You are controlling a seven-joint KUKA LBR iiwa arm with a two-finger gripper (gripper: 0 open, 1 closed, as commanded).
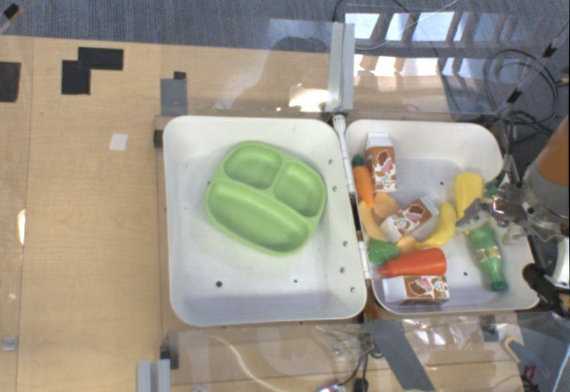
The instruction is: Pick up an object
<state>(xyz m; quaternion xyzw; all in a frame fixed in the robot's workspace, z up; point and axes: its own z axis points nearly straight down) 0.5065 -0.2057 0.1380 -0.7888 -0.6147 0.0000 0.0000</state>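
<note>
Two white bins sit side by side on the bench. The left bin (191, 292) holds 1 thing: a green plate (265, 196) with 3 sections, lying flat near the bin's middle.

The right bin (427, 136) holds all the toy food. Count: 3 small cartons, 2 carrots, 2 bananas, 1 green bottle, 1 bit of green broccoli, plus 1 or 2 small pale round bits that are too small to name.

Carton no. 1 (381, 162) is near the top left corner of the right bin. Carton no. 2 (411, 218) lies tilted in the middle. Carton no. 3 (422, 289) lies by the bottom edge. The thin carrot (362, 184) runs along the left wall. The fat carrot (413, 263) lies flat just above carton no. 3, touching the broccoli (380, 252). One banana (468, 190) is toward the right wall, the other banana (442, 225) is just beside carton no. 2. The green bottle (487, 257) lies near the bottom right corner.

The gripper (494, 208) comes in over the right edge of the right bin, low betw. the upper banana and the bottle. It looks close to both, maybe touching. I cannot tell if its jaws are apart or together; that part is dark and blurry.
</note>
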